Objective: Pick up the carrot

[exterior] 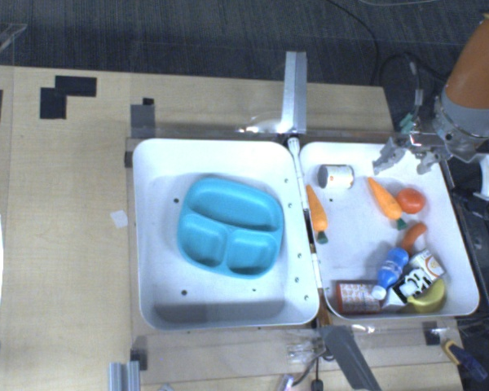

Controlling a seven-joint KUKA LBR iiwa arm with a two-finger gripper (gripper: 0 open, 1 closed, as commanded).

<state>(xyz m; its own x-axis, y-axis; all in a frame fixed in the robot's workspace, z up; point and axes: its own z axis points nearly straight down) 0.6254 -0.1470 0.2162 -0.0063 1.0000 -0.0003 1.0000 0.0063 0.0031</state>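
Since nothing sits between its fingers, we judge the pick has not begun: the arm point(477, 72) hangs over the right bin's far right corner, its pincer point(407, 155) spread wide and empty, above and to the right of the carrots. On the desk point(57, 243), the left bin point(151, 218) holds a blue tray point(228, 226). The right bin point(460, 259) holds the rest: one carrot point(314, 210) against the divider wall, another carrot point(383, 198) near the middle just beside a tomato point(411, 200), a small white can point(336, 175) between them at the back, and a bottle point(391, 269) among a cluster at the near edge. Reaching, closing and lifting all remain.
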